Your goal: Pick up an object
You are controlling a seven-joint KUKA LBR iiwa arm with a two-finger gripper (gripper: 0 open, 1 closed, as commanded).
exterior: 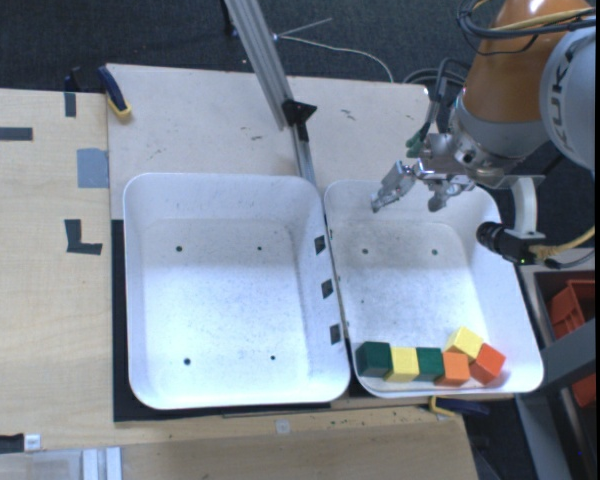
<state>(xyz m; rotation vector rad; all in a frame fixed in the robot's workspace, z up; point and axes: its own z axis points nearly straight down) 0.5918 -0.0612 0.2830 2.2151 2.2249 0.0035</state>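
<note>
A row of small blocks lies along the near wall of the right bin: a dark green block, a yellow block, a green block, an orange block, another yellow block and an orange-red block. My gripper hangs above the far end of the right bin, well away from the blocks. Its two fingers are spread open with nothing between them.
The left bin stands beside the right one. A slanted metal rail runs from the top down to the seam between the bins. A yellow-blue clamp lies at the bench's far left corner.
</note>
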